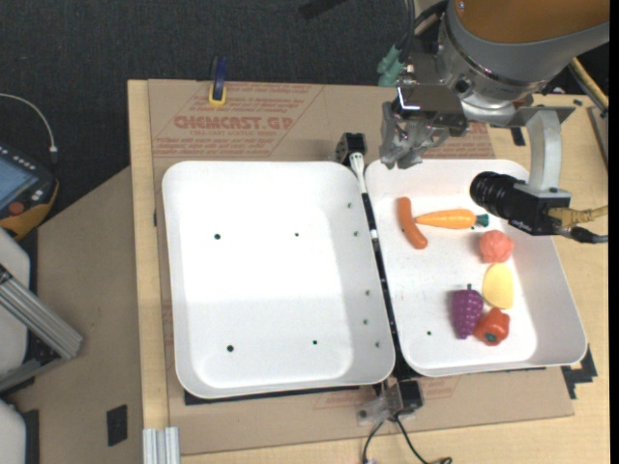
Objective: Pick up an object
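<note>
Camera view is showing the gripper [401, 153] hanging at the right bin's [571, 317] upper-left corner, fingers seemingly spread, pinching nothing; descending there risks striking the rim, missing the sausage [411, 223] lower down.

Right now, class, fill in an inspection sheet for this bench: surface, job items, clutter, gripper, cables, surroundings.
Surface: two white bins side by side on a cardboard sheet; left bin, right bin.
Job's things: all in the right bin: sausage, carrot, pink fruit, lemon, purple grapes, red pepper.
Clutter: blue and yellow clamp on the cardboard's far edge.
Gripper: gripper hangs over the right bin's far left corner, nothing seen in it.
Cables: one cable trails off the near edge.
Surroundings: dark floor; metal rail at left.
</note>
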Controlling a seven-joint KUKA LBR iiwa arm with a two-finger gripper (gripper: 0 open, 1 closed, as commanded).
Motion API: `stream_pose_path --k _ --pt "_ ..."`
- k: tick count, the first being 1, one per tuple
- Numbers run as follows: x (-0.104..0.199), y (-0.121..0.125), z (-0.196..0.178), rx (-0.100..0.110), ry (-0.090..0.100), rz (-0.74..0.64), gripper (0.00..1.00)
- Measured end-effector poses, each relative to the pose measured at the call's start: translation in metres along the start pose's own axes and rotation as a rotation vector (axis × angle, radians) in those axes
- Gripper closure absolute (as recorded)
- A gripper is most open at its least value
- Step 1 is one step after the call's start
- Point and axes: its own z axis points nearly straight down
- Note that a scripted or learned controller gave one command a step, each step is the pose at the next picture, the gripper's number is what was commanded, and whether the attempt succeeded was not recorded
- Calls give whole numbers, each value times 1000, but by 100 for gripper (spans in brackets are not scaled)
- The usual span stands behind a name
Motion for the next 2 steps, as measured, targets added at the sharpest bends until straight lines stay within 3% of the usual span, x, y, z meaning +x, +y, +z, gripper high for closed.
stream_pose_path --k 1,2 --pt "81 -9 -78 -3 4 -6 100" --pt "76 -9 -73 7 -2 4 0"
